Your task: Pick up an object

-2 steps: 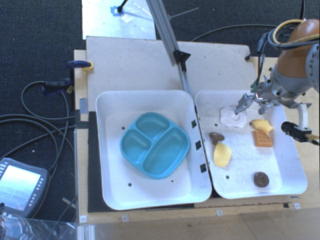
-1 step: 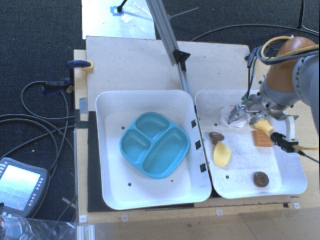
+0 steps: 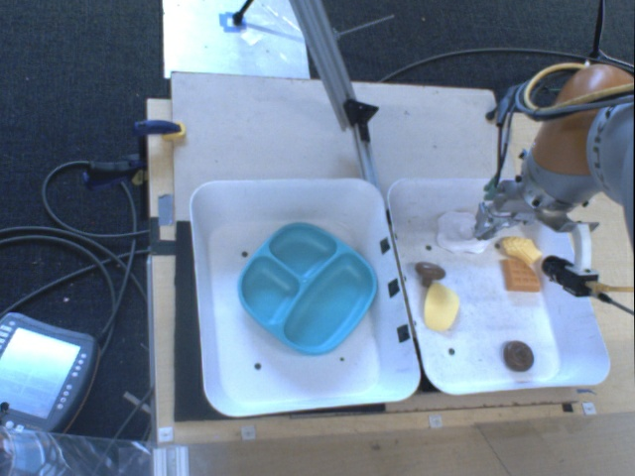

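The right bin (image 3: 575,360) holds several small items. A white crumpled object (image 3: 458,230) lies near its back. A yellow piece (image 3: 442,306) sits with a small brown lump (image 3: 429,272) just behind it. An orange waffle-like square (image 3: 521,275) has a yellow piece (image 3: 519,249) behind it, and a round brown disc (image 3: 517,355) lies near the front. My gripper (image 3: 487,225) hangs low over the right edge of the white object, and its fingers are hard to make out.
The left bin (image 3: 223,365) holds a blue divided plate (image 3: 308,286). A slanted metal pole (image 3: 332,67) crosses above the bins' divider. Cables and a tablet (image 3: 40,365) lie on the floor to the left. A black connector (image 3: 566,274) hangs off the arm.
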Motion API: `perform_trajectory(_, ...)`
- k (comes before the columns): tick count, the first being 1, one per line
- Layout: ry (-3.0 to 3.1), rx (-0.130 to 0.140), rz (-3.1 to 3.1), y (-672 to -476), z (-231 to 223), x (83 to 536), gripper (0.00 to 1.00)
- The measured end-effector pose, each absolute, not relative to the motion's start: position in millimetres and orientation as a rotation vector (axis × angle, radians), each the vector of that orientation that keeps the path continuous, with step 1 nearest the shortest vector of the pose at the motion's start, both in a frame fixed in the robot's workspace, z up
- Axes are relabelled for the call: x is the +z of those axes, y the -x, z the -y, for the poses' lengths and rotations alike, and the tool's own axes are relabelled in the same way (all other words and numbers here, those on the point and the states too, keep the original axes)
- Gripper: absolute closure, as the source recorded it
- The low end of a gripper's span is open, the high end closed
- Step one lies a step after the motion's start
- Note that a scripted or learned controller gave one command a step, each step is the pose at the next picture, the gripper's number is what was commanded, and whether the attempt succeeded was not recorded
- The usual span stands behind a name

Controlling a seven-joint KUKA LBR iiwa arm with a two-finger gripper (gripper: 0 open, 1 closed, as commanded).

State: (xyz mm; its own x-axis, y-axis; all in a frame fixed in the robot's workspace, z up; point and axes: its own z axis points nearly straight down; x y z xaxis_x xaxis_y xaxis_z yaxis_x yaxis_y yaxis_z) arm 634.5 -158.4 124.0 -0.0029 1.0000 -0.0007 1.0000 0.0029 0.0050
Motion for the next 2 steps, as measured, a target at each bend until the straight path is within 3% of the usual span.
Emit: perform_trajectory(2, -2.210, 0.008, -2.220, -644.0, 171, 232, 1.00)
